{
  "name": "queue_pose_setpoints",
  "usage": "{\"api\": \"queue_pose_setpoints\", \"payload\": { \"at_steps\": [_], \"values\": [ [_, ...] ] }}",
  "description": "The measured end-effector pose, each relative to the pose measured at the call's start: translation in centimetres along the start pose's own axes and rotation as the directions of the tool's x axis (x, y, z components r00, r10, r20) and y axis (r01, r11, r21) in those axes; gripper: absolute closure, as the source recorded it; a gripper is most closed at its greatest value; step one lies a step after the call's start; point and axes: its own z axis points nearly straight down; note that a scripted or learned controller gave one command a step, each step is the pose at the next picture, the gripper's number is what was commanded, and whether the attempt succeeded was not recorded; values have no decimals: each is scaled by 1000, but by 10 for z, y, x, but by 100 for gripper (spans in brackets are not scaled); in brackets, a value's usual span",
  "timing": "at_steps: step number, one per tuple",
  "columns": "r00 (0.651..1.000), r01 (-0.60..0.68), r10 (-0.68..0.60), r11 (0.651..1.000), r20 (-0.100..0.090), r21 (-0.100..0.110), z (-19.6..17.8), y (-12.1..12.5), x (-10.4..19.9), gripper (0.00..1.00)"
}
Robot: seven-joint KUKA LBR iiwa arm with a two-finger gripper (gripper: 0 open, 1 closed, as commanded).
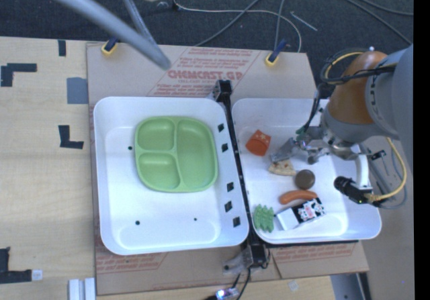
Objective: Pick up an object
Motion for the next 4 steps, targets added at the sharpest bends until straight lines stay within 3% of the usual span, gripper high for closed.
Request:
{"api": "queue_pose_setpoints", "payload": {
  "at_steps": [1, 3, 4],
  "values": [
    [1000, 3, -3, 1000, -3, -6, -16, 3, 2, 100],
    [1000, 2, -2, 1000, 0, -4, -133, 6, 4, 100],
    [1000, 2, -2, 1000, -1, -1, -154, 7, 4, 100]
  ]
}}
